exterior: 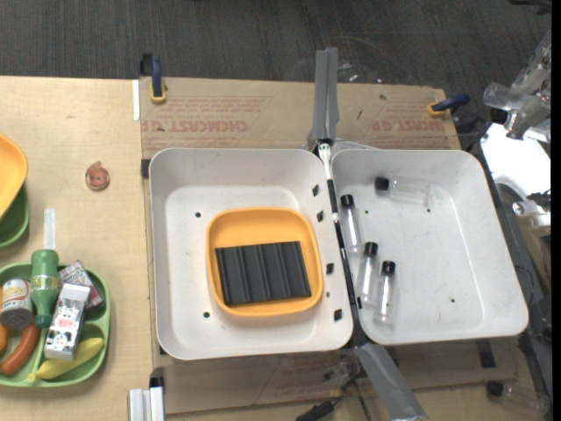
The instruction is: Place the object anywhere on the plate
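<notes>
Two white bins sit side by side on the table (pixel 70 130), the left bin (pixel 175 191) and the right bin (pixel 456 235).

One orange plate (pixel 263 222) lies in the middle of the left bin. One dark grey block (pixel 263 272) lies flat on that plate. The block is a rectangle with long ridges running along its top, like four bars stuck together. It sits a bit toward the near side of the plate, and all of it is inside the orange rim.

Four small clear tubes with black caps are in the right bin. One tube (pixel 403 188) is near the back. One long tube (pixel 351 226) lies close to the left wall. The last two tubes (pixel 368 266) (pixel 384 288) lie just beside each other near the front left.

One green tray (pixel 88 358) of toy food stands at the left end of the table, and one little pink round thing (pixel 98 176) lies behind it. Two clamps (pixel 153 82) (pixel 445 105) hold a brown cardboard sheet (pixel 237 117) under the bins.

Some of the arm (pixel 526 103) is at the far right, pale and blurry, outside both bins and well apart from the block. I cannot tell if the pincer is open or closed, or if it has hold of anything.
</notes>
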`<state>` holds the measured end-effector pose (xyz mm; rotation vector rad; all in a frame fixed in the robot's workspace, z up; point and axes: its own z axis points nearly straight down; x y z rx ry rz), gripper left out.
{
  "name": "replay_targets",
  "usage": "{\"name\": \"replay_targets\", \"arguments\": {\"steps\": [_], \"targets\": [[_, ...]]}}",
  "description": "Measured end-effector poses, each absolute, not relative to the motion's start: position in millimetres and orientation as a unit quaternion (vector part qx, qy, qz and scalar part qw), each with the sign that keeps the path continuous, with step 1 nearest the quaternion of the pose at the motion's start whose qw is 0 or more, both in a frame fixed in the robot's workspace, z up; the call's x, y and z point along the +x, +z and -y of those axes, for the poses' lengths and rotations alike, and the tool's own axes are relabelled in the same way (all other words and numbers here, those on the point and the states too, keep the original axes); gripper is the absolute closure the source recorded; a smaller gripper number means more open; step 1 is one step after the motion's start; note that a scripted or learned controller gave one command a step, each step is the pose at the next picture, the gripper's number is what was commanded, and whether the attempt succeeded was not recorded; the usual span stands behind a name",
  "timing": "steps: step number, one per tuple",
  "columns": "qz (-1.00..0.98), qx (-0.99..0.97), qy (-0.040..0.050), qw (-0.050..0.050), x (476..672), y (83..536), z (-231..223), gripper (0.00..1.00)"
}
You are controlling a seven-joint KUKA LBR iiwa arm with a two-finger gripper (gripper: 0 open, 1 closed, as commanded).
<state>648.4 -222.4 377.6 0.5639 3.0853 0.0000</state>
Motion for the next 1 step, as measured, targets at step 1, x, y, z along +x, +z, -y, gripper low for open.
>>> {"name": "replay_targets", "arguments": {"steps": [1], "targets": [[-0.998, 0.068, -0.0001, 0.003, 643.8, 442.0, 222.2, 1.0]]}}
